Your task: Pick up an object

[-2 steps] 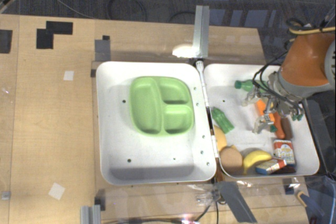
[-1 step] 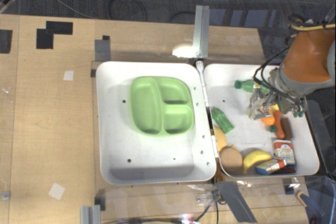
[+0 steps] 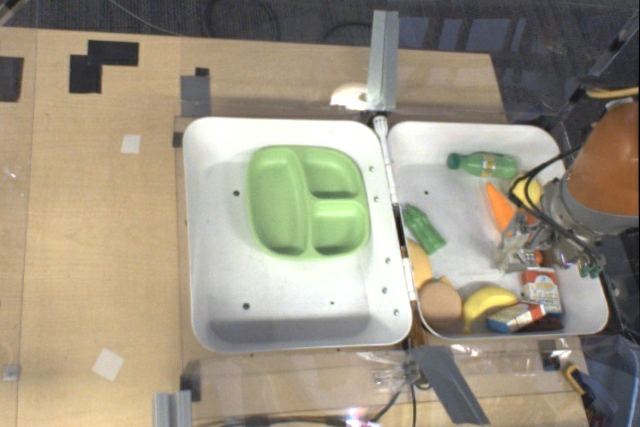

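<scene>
The right bin (image 3: pixel 450 215) holds several small items. A green bottle (image 3: pixel 482 163) lies near its far side. An orange carrot (image 3: pixel 497 203) lies just below it, and a green packet (image 3: pixel 424 229) lies by the left wall. A brown round item (image 3: pixel 440 300), a banana (image 3: pixel 488 300) and a red and white carton (image 3: pixel 541 290) crowd the near edge. My gripper (image 3: pixel 518 250) reaches in from the right. It hangs low over the bin, between the carrot and the carton. The arm's orange band (image 3: pixel 610 165) sits above it.
The left bin (image 3: pixel 220 245) carries a green divided tray (image 3: pixel 306 199). A yellow item (image 3: pixel 418 263) lies against the wall between the bins. A small red and blue item (image 3: pixel 522 317) lies beside the banana. A metal post (image 3: pixel 382 65) stands behind the bins.
</scene>
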Tool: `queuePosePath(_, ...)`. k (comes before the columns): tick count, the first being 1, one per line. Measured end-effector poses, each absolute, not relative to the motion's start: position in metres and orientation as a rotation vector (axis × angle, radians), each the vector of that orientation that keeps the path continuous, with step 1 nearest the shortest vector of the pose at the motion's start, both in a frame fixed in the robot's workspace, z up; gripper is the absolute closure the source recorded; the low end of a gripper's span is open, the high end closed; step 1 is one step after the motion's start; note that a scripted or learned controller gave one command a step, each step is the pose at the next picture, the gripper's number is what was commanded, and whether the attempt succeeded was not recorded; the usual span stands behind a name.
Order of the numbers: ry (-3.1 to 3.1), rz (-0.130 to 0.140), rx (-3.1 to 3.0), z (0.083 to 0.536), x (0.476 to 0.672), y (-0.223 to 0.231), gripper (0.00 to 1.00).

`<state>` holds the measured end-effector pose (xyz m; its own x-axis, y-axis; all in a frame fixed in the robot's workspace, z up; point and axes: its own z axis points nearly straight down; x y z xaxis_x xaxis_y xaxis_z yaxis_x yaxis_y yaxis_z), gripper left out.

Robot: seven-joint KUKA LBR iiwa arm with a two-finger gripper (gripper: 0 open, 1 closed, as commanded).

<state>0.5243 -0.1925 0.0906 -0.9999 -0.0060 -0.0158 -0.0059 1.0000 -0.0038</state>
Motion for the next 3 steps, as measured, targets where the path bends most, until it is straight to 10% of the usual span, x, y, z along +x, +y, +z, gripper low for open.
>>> queuePosePath(1,3.126,-0.006,-0.010,0.090,0.525,-0.192,0.00)
queuePosePath(2,3.119,-0.001,0.230,0.089,0.575,-0.169,0.00)
queuePosePath(3,3.109,-0.003,0.219,0.104,0.578,-0.168,1.00)
